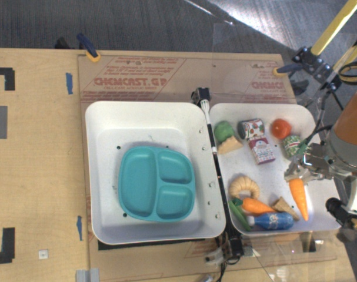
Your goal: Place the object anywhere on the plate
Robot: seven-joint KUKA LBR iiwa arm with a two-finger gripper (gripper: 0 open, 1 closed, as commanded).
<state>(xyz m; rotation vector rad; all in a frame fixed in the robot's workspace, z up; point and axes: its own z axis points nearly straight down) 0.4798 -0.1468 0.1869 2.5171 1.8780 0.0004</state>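
A: How many bins on the surface [43, 157]?

B: Two shallow white ones, side by side. The left bin [102, 134] carries one teal plate [156, 183] with three compartments. The right bin [310, 119] carries the toy food.

A: Count the food for me.

B: Two carrots: one carrot by the claw [300, 198] near the right wall, point toward the front, and a second carrot [257, 205] lying flat near the front. One red tomato [281, 128] at the back. One green pear-like piece [223, 130] by the divider, with a pale wedge [230, 145] just in front of it. One small can [250, 128], one red-and-white carton [262, 150], one croissant [244, 186], one blue bottle [273, 220] lying on its side, one green pod [239, 212] beside it, and one tan wedge [283, 204] between the two carrots. A green speckled item [292, 145] sits near the tomato; I cannot name it.

A: And the arm?

B: It comes in from the right, its claw [300, 170] low over the right bin, just above the top of the upright-lying carrot. Whether the claw is wide, narrow or gripping that carrot, I cannot tell.

A: So where is the carrot?

B: In the right bin, well apart from the plate.
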